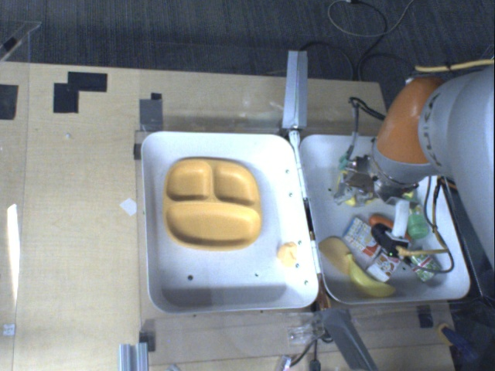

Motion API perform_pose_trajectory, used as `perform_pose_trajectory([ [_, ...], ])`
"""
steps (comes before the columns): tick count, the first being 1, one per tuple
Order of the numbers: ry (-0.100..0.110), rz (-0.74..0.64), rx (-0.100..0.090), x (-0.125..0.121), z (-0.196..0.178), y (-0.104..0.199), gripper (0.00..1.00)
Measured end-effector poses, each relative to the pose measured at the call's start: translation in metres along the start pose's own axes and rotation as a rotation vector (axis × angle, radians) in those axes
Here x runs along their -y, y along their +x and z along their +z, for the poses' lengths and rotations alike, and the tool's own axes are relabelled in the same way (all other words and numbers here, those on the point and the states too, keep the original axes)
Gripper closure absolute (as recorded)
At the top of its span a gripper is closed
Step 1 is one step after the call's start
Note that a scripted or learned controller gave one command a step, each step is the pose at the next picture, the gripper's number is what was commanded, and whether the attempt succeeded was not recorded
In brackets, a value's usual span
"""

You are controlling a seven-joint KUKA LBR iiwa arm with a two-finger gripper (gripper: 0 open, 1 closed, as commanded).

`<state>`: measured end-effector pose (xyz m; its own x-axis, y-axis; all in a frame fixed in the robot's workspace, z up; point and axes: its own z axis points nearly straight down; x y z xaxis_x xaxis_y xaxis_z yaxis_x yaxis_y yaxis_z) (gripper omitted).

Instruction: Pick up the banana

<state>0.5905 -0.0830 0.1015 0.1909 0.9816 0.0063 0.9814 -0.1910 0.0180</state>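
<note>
The banana [369, 280] is yellow and curved, and lies near the front edge of the right bin [458, 284]. My gripper [353, 185] hangs over the far left part of that bin, above some small yellow and green items. It is well behind the banana and apart from it. Nothing is seen held in it.
A pale yellow rounded item [334, 252] touches the banana's left end. Small printed packets [362, 236], an orange item [379, 222] and a green item [418, 226] crowd the right bin. The left bin [155, 284] holds a yellow compartment tray [213, 203] and a small orange piece [288, 253].
</note>
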Motion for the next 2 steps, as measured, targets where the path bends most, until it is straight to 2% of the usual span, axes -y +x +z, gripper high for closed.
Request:
perform_pose_trajectory([
  [1,0.014,0.100,0.005,-0.007,-0.083,0.092,1.00],
  [2,0.013,0.239,0.007,0.029,-0.189,0.059,1.00],
])
